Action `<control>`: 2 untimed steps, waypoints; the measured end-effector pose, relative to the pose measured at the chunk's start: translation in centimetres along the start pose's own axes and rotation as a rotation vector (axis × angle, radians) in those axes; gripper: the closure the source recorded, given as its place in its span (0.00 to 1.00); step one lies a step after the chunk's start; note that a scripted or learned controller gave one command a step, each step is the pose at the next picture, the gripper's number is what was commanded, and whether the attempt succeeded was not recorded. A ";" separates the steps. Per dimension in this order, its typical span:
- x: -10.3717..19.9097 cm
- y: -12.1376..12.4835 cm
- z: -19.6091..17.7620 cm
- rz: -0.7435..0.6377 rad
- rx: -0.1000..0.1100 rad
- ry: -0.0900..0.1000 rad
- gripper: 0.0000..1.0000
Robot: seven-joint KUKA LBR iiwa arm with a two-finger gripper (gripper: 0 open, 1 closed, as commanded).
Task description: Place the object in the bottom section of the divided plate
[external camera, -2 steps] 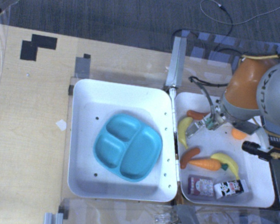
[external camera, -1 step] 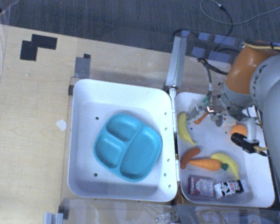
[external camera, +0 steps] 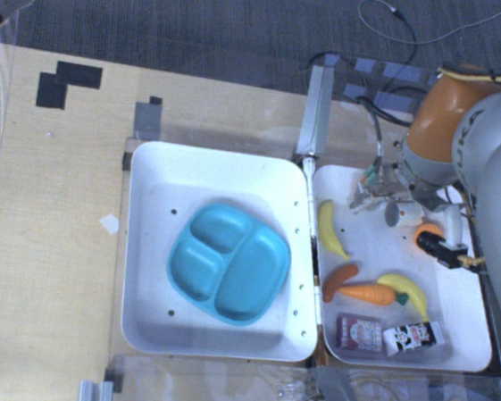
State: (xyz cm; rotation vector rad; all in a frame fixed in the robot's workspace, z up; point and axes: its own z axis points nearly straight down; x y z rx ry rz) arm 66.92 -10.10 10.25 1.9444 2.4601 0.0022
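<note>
The blue divided plate (external camera: 229,263) sits in the middle of the left bin (external camera: 158,185), all three sections bare. Over in the right bin (external camera: 476,351), a banana (external camera: 330,230) lies along the left wall, a sausage (external camera: 340,279) touches the carrot (external camera: 369,294), and a second banana (external camera: 406,289) curls just right of it. A carton (external camera: 386,335) lies at the near edge. The hand (external camera: 379,194) hovers at the bin's far end; open or closed, I can't tell.
</note>
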 end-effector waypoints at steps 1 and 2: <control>0.0 0.0 0.0 -0.001 0.000 0.000 0.00; -0.8 0.0 -7.7 0.377 -0.002 0.001 0.00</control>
